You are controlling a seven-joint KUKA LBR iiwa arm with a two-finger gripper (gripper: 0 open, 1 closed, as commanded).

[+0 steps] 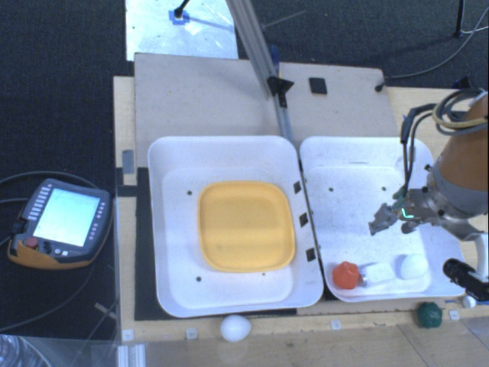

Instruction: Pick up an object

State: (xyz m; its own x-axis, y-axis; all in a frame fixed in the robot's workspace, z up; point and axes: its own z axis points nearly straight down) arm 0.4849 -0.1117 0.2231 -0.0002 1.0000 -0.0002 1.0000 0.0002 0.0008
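hovering over the right bin (pixel 336 155), the gripper (pixel 384 222) hangs from the grey arm (pixel 458 174) that comes in from the right side; nothing shows between its dark tips, and whether they are parted or closed cannot be told from this angle. a small green light glows just behind it on the wrist.

below the gripper, along the bin's near wall, three small things lie in a row. nearest under it is a small white block (pixel 377 273), pale and hard to make out against the bin floor. to the block's left, touching or almost touching it, sits a red-orange ball (pixel 346 275), round and matte, the brightest thing in that bin. to the block's right rests a white ball (pixel 412 266), smooth and glossy.

further left of the gripper, the left bin (pixel 172 205) carries a square yellow plate (pixel 247 225) with rounded corners, lying flat at its middle.

outside the bins, a green ball (pixel 429 314) sits on the bench below the gripper's right, and a white egg (pixel 235 328) lies on the bench well off to its lower left. far left, a handheld screen (pixel 59 222) rests on the dark floor.
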